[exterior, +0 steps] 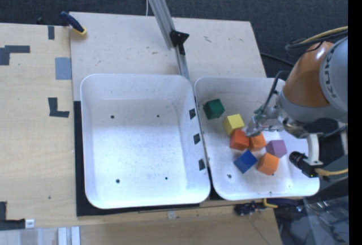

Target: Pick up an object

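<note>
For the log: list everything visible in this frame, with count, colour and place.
Bins: 2, white, side by side on the bench; left bin, right bin.
Green block: 1, right bin, nearest the far rim.
Yellow block: 1, right bin, just nearer than the green one.
Red block: 1, right bin, middle of the cluster.
Orange blocks: 2, right bin; one under the gripper, one at the near side.
Blue block: 1, right bin, near side.
Purple block: 1, right bin, right side.
Clamp: 1, blue and yellow, far left bench corner.
Gripper: 1, grey, low over the cluster.
</note>
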Robot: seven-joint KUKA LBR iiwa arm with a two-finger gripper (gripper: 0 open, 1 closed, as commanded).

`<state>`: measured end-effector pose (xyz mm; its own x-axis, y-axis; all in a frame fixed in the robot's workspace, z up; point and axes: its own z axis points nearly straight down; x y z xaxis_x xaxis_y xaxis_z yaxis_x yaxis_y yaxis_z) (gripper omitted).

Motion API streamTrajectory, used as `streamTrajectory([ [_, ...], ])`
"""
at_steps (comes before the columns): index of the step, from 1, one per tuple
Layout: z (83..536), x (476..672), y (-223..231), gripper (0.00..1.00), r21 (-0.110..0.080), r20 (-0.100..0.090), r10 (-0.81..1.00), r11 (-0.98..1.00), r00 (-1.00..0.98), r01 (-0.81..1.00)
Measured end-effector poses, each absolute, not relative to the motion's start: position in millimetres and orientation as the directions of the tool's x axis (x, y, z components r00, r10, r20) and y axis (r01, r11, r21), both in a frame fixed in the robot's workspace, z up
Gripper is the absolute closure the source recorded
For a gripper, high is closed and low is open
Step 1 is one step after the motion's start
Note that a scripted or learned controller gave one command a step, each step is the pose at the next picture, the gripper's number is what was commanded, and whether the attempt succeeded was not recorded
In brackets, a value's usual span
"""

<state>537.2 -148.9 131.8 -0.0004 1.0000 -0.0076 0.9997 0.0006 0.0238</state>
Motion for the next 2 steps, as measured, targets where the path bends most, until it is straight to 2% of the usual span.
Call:
streamTrajectory([
  [1, 195, 539.9, -147, 1.00, 0.005, -0.002, 1.000, 0.002, -0.002, 1.000],
  [2, 234, 540.9, -147, 1.00, 0.003, -0.001, 1.000, 0.002, -0.002, 1.000],
])
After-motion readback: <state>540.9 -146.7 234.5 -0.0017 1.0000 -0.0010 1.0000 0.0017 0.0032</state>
